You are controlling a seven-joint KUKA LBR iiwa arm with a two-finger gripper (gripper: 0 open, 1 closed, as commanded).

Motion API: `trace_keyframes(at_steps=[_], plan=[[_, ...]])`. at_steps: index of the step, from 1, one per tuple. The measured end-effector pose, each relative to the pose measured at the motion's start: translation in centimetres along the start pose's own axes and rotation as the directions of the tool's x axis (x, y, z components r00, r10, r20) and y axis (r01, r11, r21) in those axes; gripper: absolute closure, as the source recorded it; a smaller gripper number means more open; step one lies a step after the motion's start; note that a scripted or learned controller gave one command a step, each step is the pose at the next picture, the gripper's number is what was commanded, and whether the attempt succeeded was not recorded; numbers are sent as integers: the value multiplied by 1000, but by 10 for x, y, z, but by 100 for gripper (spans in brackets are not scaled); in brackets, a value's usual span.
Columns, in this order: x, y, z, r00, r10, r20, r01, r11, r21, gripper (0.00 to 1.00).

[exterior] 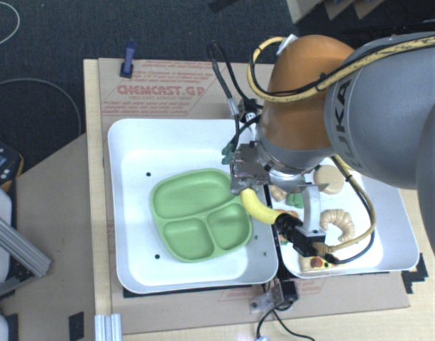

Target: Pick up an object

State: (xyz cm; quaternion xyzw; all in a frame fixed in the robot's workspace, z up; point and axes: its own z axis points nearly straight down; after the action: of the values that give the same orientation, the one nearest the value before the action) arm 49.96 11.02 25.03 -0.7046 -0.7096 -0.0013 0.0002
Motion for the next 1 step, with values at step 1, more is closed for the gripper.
trace_keyframes(at_steps=[1], plan=[[-34,-7,-142,1000,8,-1,-8,1000,-16,100]])
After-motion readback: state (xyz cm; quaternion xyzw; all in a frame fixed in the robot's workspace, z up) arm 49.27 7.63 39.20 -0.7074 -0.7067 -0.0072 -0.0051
